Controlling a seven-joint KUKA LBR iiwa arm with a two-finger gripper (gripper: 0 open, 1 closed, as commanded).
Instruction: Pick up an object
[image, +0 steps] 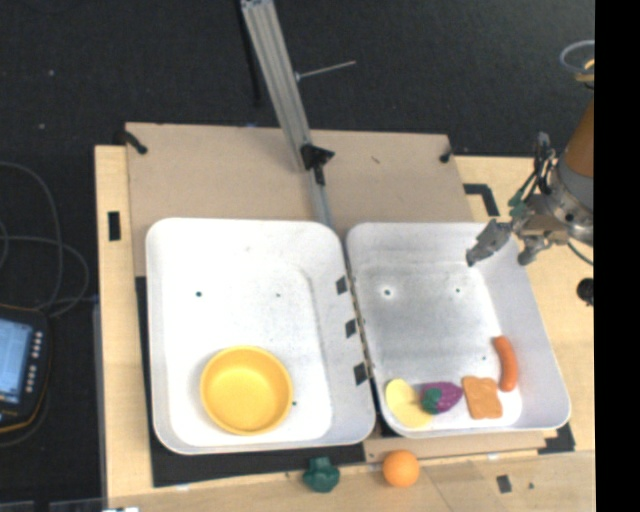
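My gripper (507, 246) hangs over the far right edge of the right bin (420, 300), fingers spread open with nothing between them. Along that bin's near edge lie a pale yellow flat piece (400, 402), a purple and green toy (438, 397) and an orange block (483, 398). An orange sausage-shaped toy (506, 362) rests by the bin's right wall, well below the gripper. A yellow bowl (246, 389) sits in the near part of the left bin (240, 280).
An orange ball (400, 468) and a small green object (321, 475) lie on the bench in front of the bins. A slanted metal pole (290, 105) rises from behind the gap between the bins. A tablet (18, 365) stands at far left.
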